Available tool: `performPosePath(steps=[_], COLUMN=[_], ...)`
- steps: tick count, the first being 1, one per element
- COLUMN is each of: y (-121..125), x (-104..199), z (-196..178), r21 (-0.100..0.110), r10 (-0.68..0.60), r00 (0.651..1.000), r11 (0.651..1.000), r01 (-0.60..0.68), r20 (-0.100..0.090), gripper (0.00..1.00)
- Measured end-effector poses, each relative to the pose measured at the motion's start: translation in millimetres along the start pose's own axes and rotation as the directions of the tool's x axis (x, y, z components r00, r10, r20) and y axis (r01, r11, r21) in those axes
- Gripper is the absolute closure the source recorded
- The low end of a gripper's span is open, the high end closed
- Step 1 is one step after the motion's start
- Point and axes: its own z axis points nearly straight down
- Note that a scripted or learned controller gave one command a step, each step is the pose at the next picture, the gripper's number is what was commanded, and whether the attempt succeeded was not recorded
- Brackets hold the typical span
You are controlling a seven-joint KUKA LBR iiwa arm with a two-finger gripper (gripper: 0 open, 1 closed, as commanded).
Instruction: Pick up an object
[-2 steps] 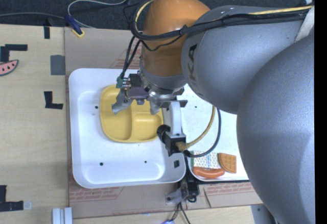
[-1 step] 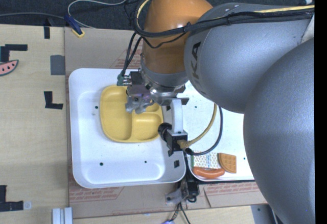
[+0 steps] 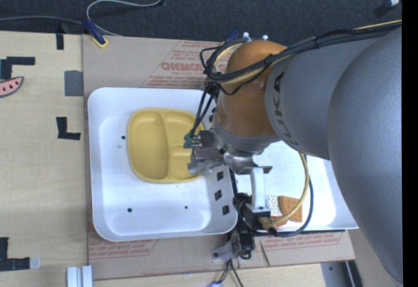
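Note:
A yellow divided plate (image 3: 155,145) lies in the left white bin (image 3: 111,214), toward its middle and back. My gripper (image 3: 198,153) hangs over the plate's right edge, close to the wall between the two bins. The wrist and the orange band above it cover the gripper from this angle. A small orange and tan object (image 3: 290,208) lies in the right bin (image 3: 326,210), near its front, partly hidden by a yellow cable.
The arm's big grey body covers most of the right bin. Both bins rest on a cardboard sheet (image 3: 130,63) on the bench. Black tape marks and a pink piece (image 3: 9,85) lie on the bench at the left.

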Motion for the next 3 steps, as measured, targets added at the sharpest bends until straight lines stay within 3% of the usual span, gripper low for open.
performPosePath(steps=[1,2,3], y=[0.1,41.1,41.1], x=[0.4,-8.5,-8.1], z=[-0.2,106.4,96.8], r21=[-0.001,-0.006,-0.005], r10=[0.000,-0.002,-0.002], r00=[1.000,1.000,1.000], r11=[1.000,1.000,1.000], r01=[0.000,0.002,0.002], r20=[-0.001,-0.003,-0.003], gripper=[0.00,0.00,1.00])
